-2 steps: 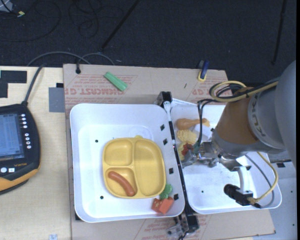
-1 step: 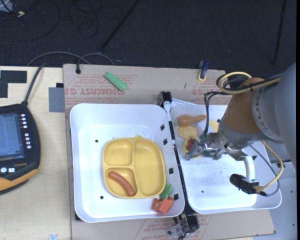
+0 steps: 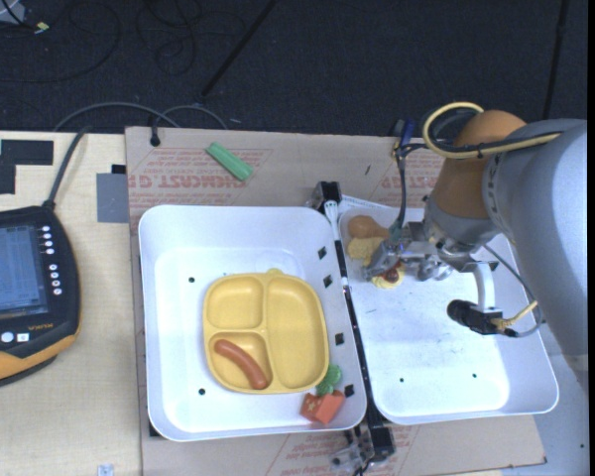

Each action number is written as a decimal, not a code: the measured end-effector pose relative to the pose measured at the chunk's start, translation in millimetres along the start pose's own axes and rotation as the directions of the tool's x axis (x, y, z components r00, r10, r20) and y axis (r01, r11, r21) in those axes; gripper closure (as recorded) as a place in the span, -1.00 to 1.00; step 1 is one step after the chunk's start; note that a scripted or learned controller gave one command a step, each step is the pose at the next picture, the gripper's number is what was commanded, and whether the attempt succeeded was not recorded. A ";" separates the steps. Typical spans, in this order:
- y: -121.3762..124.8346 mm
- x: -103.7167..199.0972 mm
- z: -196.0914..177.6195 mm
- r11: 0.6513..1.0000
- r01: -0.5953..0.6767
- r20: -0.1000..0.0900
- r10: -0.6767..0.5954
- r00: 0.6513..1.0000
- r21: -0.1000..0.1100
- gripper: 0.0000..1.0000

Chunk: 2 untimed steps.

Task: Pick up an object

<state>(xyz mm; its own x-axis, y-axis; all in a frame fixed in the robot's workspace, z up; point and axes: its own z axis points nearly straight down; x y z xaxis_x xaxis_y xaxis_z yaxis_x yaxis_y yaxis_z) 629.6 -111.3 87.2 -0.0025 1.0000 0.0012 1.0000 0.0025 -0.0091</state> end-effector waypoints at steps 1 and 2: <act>-105.5 55.6 -102.2 1.000 -0.001 -0.003 0.001 1.000 0.000 -1.00; -100.8 53.3 -108.5 1.000 -0.001 -0.001 0.001 1.000 -0.002 1.00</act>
